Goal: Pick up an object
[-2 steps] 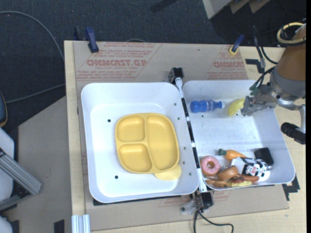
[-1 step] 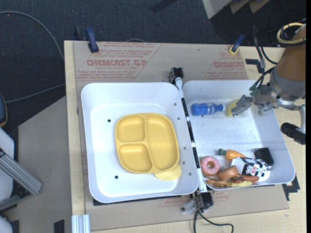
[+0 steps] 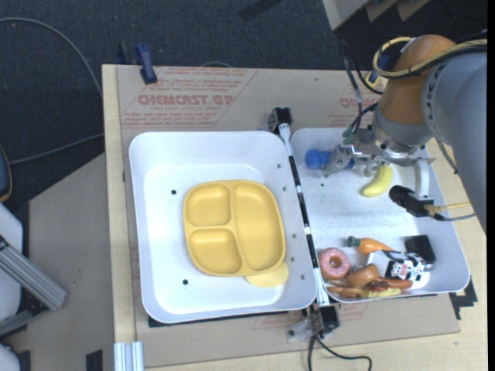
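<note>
Reaching in from the right, arm [image 3: 456, 76] covers right bin's [image 3: 456, 242] far corner. Two bins; left bin [image 3: 155, 207] has one yellow tray [image 3: 232, 226], open margin all round. Right bin: mid floor open, pile of toys along near edge incl. donut [image 3: 335, 263]. One banana [image 3: 378, 182], one blue toy [image 3: 316, 159] by gripper [image 3: 363, 159]. Grip state: can't tell.

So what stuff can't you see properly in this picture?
- The gripper: the arm's own wrist covers its fingers from the camera view, so open or shut is unclear.
- The banana: its upper end is tucked under the gripper.
- The blue object: too small and blurry to name.
- The toy pile in the right bin's near corner: pieces overlap, so some can't be told apart.
</note>
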Robot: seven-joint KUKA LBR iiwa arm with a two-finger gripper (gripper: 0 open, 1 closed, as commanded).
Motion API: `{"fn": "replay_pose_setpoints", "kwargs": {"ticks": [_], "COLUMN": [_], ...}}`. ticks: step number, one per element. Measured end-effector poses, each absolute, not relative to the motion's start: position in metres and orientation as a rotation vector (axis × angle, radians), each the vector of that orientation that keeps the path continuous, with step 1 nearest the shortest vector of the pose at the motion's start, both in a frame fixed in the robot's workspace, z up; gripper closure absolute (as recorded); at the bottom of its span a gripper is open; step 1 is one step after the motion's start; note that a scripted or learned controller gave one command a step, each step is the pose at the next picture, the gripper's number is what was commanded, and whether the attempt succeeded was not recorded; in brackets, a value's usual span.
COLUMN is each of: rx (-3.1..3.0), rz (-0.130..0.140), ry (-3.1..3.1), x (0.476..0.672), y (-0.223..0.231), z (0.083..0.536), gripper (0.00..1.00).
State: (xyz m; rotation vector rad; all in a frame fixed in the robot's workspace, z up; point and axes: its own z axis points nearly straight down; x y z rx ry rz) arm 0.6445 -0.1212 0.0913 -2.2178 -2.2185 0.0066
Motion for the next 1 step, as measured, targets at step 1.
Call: {"fn": "replay_pose_setpoints", "kwargs": {"ticks": [1], "rx": [-2.218], "rz": [0.005], "ry": [-2.218], "x": [0.5926], "y": [-0.1620], "z": [0.0813], "gripper": [0.00]}}
